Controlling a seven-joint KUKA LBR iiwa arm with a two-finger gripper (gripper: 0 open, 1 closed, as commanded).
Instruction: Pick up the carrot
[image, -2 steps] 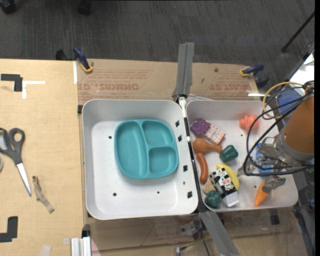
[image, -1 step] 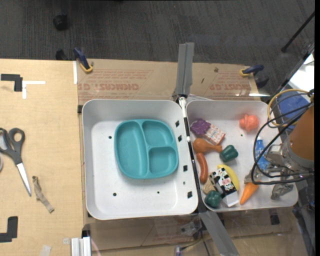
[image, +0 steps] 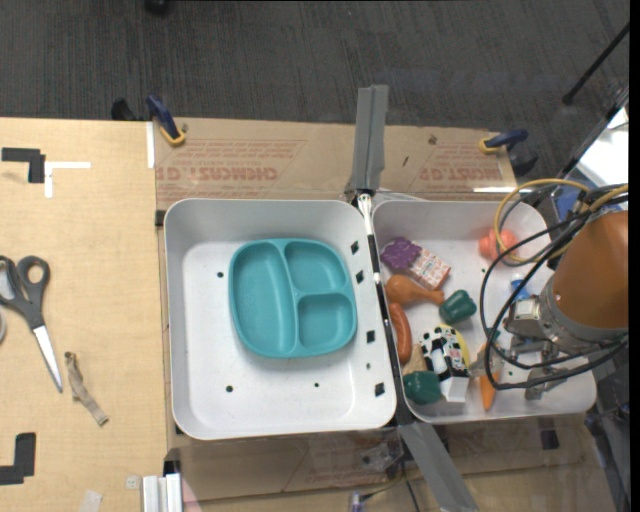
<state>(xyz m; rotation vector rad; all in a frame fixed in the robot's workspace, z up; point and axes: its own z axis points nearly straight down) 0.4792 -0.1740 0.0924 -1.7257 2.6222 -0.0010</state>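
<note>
Your arm's orange band (image: 600, 275) sits nearest the lens at right of frame, wrist bent down over the right bin (image: 560, 400). Gripper (image: 515, 350) is buried in cables; grip state unreadable. Carrot (image: 487, 385) lies just left of it, lower right, beside the cow toy (image: 443, 350). Two bins; left bin (image: 190, 330) holds one teal plate (image: 295, 298). One pair of scissors (image: 35, 310) far left.
</note>
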